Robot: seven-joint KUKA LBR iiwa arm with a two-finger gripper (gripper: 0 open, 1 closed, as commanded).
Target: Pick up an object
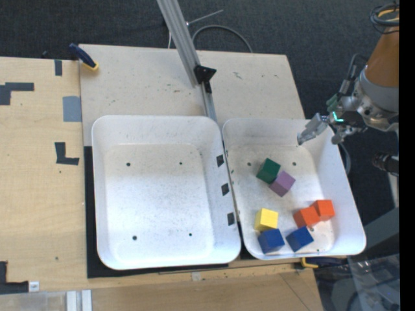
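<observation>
Even bright overhead light, soft shadows, slightly grainy, no glare

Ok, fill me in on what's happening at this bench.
A grey arm with an orange band reaches in from the right, its gripper poised over the upper right rim of the right bin, with nothing between its fingers. The blocks all lie in that bin: a green block touching a purple one, a yellow block, two blue blocks and two orange blocks. None has been picked up yet.
</observation>
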